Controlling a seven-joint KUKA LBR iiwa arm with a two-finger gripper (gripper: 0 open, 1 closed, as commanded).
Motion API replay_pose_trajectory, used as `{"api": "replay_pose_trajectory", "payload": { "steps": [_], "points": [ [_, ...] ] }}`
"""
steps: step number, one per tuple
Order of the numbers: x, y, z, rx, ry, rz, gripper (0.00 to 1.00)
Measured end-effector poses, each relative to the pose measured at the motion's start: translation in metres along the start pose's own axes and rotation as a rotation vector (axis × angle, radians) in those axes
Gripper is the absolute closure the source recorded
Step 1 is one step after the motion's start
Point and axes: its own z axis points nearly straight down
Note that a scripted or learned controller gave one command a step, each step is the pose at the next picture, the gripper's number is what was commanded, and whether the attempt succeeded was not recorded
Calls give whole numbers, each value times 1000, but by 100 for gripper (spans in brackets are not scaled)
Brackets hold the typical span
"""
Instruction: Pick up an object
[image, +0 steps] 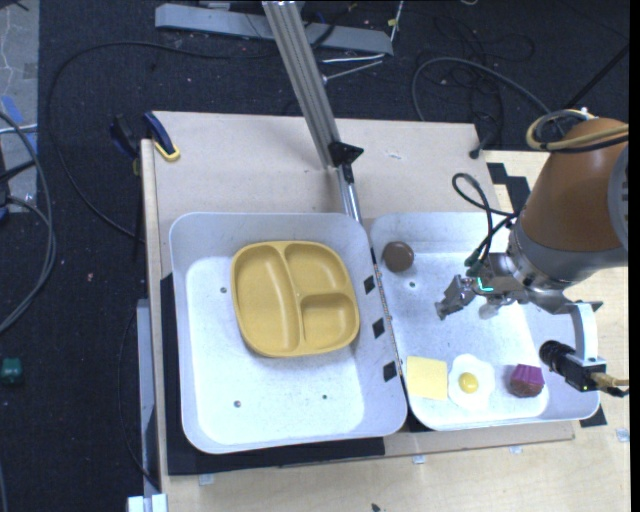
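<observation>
— While the arm hangs over the right bin, are its jaws holding anything?
— No, they look spread apart, holding nothing. Brown ball at ten o'clock; cheese, egg, purple thing toward six.
— Trouble?
— I think a round ball could roll away.

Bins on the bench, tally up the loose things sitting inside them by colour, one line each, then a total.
Yellow: 2, the divided plate in the left bin and the cheese slice in the right bin.
Brown: 1, the round ball.
White with a yellow centre: 1, the fried egg.
Purple: 1, the small lump.
Total: 5
</observation>
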Motion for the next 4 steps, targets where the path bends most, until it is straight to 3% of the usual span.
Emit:
{"api": "replay_pose_trajectory", "payload": {
  "steps": [1,4],
  "points": [
    [0,1,-1,-3,0,0,0],
    [-9,9,126,-5,-2,2,0]
  ]
}}
